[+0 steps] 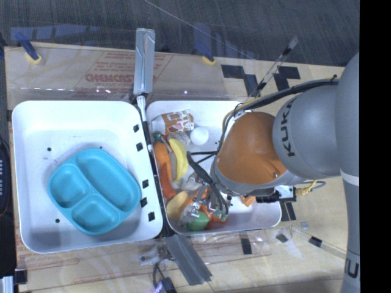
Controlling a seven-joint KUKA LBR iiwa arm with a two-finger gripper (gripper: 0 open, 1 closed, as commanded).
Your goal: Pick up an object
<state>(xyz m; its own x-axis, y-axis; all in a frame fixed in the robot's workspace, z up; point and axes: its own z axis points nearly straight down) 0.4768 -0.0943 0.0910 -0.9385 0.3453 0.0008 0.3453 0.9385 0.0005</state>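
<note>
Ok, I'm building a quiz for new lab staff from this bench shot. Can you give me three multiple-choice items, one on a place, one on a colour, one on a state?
1. Where does the divided tray lie?
A. In the left bin
B. In the right bin
C. On the bench outside the bins

2. What colour is the divided tray?
A. Red
B. Blue
C. Black

3. How does the arm stand?
A. Over the left bin
B. Over the right bin, above the pile of items
C. Away from both bins

Answers:
1. A, the tray rests on the floor of the left bin.
2. B, it is bright blue against the white bin.
3. B, its orange band hangs over the right bin, beside the banana and the carrot.
</note>
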